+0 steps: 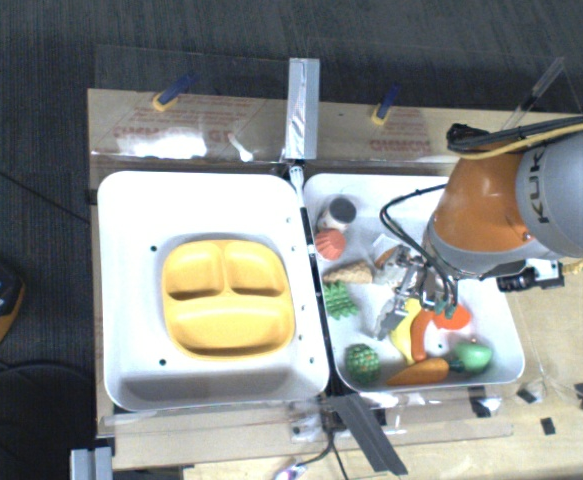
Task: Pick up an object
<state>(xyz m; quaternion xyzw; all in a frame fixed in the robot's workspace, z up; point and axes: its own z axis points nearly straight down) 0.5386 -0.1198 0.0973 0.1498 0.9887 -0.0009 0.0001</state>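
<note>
The left bin (121, 298) holds a yellow tray (229, 298). In the right bin (506, 353), the gripper (403, 303) hovers over the yellow toy (407, 336) at six o'clock, its jaws' spread unclear; descent and closing come next.

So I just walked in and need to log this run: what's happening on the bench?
The grey and orange arm reaches into the right bin, its gripper low over a pile of toy food, beside a yellow piece and a carrot. Nothing is visibly between its fingers. The left bin holds a yellow divided tray.
</note>
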